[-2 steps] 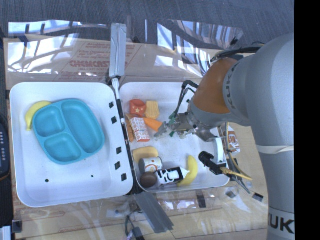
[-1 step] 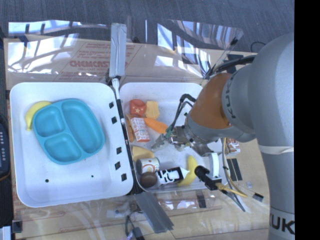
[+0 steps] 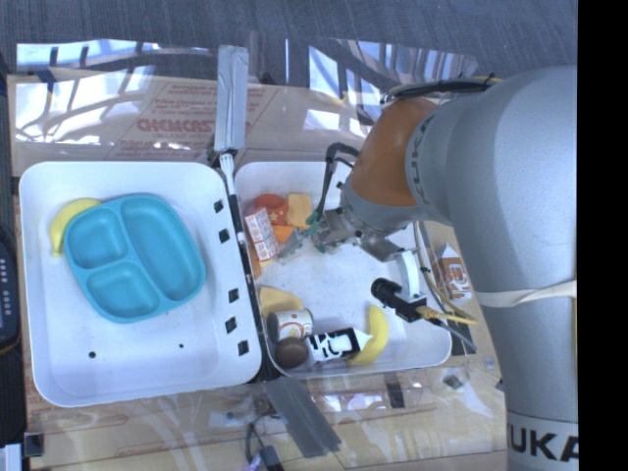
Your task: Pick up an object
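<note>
I am hanging my hand [image 3: 322, 232] over the right bin [image 3: 334, 292], and the orange food pile [image 3: 275, 219] is lying just beside it at nine o'clock; I cannot tell if it is gripping anything.

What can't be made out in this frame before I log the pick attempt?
- Pincer: the wrist blocks it in the camera view, so its state and any contact with the orange items can't be told.
- Right bin: its right side is covered by the arm.
- Can and small carton: labels too small to read.
- Left bin's banana: partly under the blue divided plate.
</note>
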Controlling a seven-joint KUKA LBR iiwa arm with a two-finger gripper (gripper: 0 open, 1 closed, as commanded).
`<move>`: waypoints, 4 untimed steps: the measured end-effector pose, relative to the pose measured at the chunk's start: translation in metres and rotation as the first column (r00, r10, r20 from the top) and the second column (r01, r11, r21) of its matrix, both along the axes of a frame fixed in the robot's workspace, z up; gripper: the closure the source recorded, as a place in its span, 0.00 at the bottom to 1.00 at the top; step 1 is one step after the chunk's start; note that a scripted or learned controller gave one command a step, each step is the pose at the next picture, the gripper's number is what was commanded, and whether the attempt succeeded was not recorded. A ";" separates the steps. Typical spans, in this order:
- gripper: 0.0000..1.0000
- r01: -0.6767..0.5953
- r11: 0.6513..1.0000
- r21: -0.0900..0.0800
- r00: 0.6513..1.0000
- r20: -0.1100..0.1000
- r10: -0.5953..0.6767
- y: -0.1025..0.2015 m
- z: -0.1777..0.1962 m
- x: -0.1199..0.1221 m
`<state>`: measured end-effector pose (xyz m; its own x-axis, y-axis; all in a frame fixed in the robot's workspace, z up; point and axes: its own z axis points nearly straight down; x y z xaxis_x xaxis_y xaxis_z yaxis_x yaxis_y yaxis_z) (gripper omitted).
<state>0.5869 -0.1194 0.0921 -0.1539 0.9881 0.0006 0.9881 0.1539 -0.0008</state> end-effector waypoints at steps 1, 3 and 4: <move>0.00 -0.295 0.955 -0.002 0.955 0.003 0.295 0.005 0.001 0.061; 1.00 -0.135 0.991 -0.002 0.991 -0.012 0.135 0.014 0.009 0.067; 1.00 -0.248 0.969 0.005 0.969 -0.009 0.248 0.001 0.000 0.068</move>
